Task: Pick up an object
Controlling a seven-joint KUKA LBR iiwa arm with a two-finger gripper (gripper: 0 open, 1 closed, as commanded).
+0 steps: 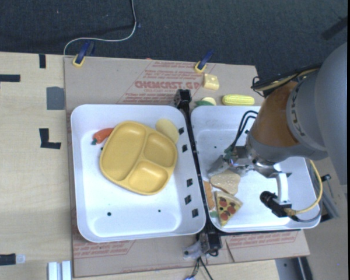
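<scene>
My gripper (226, 161) reaches down into the right bin (262, 219), its tip just above a tan sandwich-like piece (225, 182). A pizza slice (226, 206) lies in front of that piece, near the bin's front left corner. Whether anything sits in the gripper is hidden by the wrist. In the left bin (128, 223) rests a yellow divided plate (139, 157), with an orange carrot (102, 135) at its left edge and a pale yellow rounded piece (167, 128) at its back right.
Behind the bins on the cardboard lie a yellow cheese block (210, 82), a corn cob (238, 100) and a small green-white item (206, 102). The black divider (189, 156) runs between the bins. The arm's bulk covers the right bin's right side.
</scene>
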